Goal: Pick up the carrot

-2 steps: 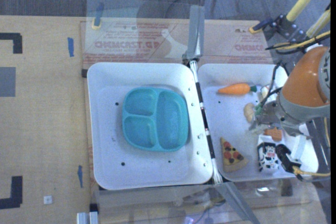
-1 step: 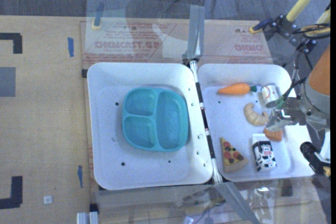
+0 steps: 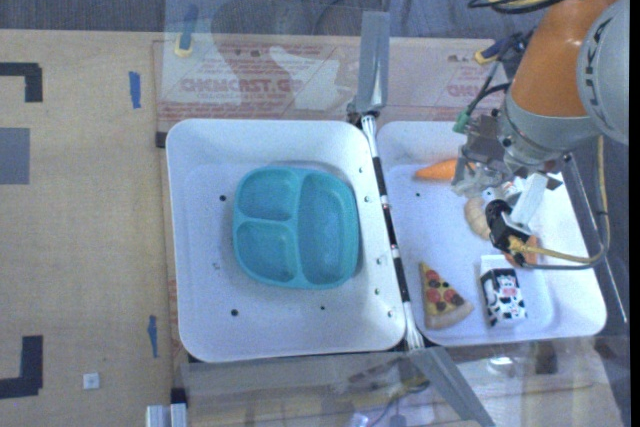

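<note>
An orange carrot (image 3: 436, 171) lies in the right bin (image 3: 580, 315), near its upper left corner, tip pointing left. Its thick end disappears under the arm's wrist. My gripper (image 3: 474, 177) hangs directly at that end of the carrot, below the grey and orange arm that comes in from the right. The wrist and its cabling cover the contact between gripper and carrot.
A teal divided plate (image 3: 296, 227) rests in the left bin (image 3: 200, 315). In the right bin lie a pizza slice (image 3: 440, 295), a small black and white carton (image 3: 502, 293) and a tan food item (image 3: 478, 215) partly under the gripper's cables.
</note>
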`<state>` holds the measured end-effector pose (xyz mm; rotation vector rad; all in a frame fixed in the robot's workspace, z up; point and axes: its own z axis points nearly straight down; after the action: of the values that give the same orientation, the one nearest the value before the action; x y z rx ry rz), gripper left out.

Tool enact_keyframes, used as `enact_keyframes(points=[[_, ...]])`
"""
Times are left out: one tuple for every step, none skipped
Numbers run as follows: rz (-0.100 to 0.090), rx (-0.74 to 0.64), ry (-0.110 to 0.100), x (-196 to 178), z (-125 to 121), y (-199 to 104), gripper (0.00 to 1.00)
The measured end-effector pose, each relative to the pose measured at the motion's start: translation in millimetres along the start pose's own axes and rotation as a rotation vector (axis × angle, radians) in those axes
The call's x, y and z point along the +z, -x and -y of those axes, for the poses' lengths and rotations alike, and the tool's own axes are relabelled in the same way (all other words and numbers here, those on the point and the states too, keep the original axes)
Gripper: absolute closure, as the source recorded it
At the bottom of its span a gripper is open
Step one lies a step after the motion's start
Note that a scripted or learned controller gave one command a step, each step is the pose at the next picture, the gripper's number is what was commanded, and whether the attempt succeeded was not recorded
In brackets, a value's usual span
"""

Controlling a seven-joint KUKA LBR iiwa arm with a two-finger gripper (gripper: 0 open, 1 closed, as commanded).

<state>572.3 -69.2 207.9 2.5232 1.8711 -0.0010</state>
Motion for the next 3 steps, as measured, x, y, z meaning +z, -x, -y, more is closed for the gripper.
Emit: enact_keyframes(points=[[-0.001, -0.178, -0.002, 7, 40, 58, 1.0], [-0.001, -0.173, 0.0, -3, 38, 61, 1.0], [0.0, -0.168, 0.003, -13, 37, 64, 1.0]])
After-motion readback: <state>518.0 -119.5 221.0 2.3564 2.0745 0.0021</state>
